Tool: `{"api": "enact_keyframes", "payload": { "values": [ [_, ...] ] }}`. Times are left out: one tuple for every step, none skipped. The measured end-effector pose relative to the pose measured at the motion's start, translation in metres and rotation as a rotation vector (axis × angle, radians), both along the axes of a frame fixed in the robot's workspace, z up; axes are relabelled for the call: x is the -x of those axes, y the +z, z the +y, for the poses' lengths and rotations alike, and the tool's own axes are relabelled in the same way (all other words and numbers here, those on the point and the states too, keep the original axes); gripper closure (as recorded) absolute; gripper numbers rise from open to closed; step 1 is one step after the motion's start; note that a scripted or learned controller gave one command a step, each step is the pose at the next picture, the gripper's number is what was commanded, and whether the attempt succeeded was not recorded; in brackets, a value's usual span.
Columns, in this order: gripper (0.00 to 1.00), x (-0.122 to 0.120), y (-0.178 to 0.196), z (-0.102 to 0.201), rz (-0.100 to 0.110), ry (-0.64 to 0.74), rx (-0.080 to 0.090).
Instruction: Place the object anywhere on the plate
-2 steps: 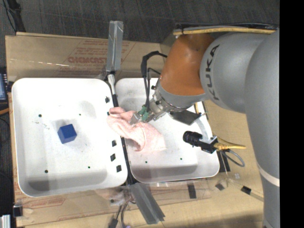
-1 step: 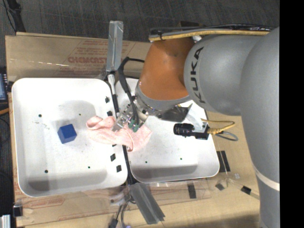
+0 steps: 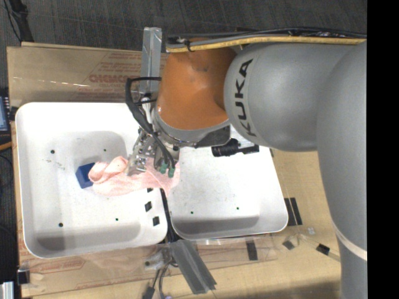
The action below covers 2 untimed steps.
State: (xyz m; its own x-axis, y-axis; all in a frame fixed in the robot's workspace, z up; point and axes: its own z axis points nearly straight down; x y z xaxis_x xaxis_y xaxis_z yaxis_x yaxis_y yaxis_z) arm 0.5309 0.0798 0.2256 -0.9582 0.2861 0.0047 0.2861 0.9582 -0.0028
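The arm [image 3: 274, 98] is smooth grey metal, rounded and bulky, with a glossy orange band [image 3: 190, 89] above the wrist. Its pincer [image 3: 144, 157] hangs low over the inner edge of the left bin [image 3: 37, 167], a cluster of small metal parts and dark cables; whether it is wide, narrow or holding anything cannot be told from this angle.

Both bins are shallow white plastic with rounded corners. In the left bin lies a soft, crumpled pink cloth [image 3: 115, 174], folded and limp, reaching toward the wall between the bins just below the pincer. A small blue block [image 3: 85, 174] with squarish edges touches the cloth's left end. The right bin [image 3: 249, 192] sits alongside on the tan counter [image 3: 305, 185].
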Motion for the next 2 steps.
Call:
{"api": "enact_keyframes", "payload": {
  "values": [
    [1.00,0.0057,0.0015,0.0500,-0.002,0.295,-0.002],
    [0.00,0.0056,0.0017,0.0498,-0.002,0.295,-0.002]
  ]
}}
